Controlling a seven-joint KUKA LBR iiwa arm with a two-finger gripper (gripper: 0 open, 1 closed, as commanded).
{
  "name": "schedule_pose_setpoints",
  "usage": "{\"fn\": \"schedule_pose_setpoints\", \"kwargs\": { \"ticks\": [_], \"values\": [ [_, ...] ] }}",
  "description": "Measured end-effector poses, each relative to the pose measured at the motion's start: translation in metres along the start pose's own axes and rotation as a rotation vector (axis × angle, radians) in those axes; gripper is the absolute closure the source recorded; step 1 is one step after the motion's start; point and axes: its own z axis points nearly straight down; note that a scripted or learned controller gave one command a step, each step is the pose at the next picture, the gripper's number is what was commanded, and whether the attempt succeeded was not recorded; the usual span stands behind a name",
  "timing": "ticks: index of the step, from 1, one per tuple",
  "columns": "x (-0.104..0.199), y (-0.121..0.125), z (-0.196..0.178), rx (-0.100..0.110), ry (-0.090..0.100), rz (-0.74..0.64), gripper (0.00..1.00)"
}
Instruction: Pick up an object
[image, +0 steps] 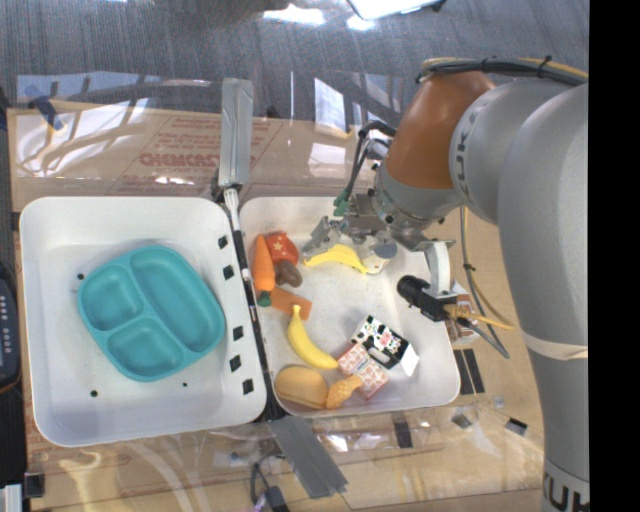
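Now gripper (352, 238) hovering at right bin's (440, 385) far edge, over small banana (338, 259); finger state, cannot tell. Better centring over banana before descending, avoiding carrot (263, 266) alongside.

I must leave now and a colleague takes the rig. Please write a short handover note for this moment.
Gripper: low in the right bin, at its far side, just above a yellow banana; whether the fingers are open or shut cannot be judged.
Right bin also holds a second banana, a carrot, a bread roll and a black-and-white carton.
Left bin: a teal divided plate.
Done: nothing visibly lifted.
Left: grasp and raise one object.
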Motion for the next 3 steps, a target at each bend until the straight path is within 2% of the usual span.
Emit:
{"fn": "schedule_pose_setpoints", "kwargs": {
  "ticks": [1, 2, 3],
  "values": [
    [0.022, -0.041, 0.088, 0.007, 0.001, -0.086, 0.00],
    [0.016, -0.087, 0.105, 0.000, 0.001, -0.239, 0.00],
    [0.015, -0.086, 0.095, 0.000, 0.000, -0.243, 1.00]
  ]
}}
